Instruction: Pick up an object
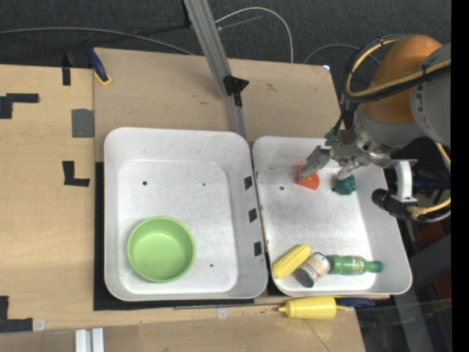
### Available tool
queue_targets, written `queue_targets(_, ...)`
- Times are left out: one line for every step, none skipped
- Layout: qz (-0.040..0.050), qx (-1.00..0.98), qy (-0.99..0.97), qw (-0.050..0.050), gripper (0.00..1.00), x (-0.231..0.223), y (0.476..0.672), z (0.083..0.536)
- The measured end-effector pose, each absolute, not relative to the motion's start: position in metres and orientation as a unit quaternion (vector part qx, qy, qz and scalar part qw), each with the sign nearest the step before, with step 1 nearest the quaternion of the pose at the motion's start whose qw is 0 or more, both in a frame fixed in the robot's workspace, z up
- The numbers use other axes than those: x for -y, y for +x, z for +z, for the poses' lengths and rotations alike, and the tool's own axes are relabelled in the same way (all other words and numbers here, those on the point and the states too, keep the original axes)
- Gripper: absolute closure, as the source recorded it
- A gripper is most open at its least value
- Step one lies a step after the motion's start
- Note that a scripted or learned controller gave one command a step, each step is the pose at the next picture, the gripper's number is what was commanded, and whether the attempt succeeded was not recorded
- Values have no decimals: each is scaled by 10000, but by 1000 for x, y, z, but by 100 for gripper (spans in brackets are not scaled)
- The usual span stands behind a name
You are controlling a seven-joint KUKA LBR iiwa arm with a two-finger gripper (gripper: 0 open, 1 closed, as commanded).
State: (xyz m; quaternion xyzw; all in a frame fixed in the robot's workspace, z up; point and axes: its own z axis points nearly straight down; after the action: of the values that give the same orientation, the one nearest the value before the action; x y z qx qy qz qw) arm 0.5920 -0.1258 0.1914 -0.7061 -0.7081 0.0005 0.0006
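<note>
Right bin (381,233), right of centre: arm enters from the frame's right edge, gripper (331,169) lowered over the bin's upper part. Jaws spread apart, nothing between them. One fingertip (314,166) touches or sits just above a small orange-red object (308,180); the other finger (349,171) stands just over a small dark-teal object (344,186). Contact with either cannot be told.

Same bin, lower edge: yellow banana-like piece (291,260), a small can (316,267) lying on its side beside it, a green bottle (353,265) lying flat.

Left bin (176,149): green bowl (160,248), lower left corner, upright.

Bench, below the right bin: yellow bottle (311,308) lying flat.
</note>
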Motion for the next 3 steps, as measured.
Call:
queue_targets(5,7080,-7062,6,0,126,592,191)
queue_targets(25,7076,-7066,19,0,131,598,141)
queue_targets(19,7078,-7064,8,0,130,597,88)
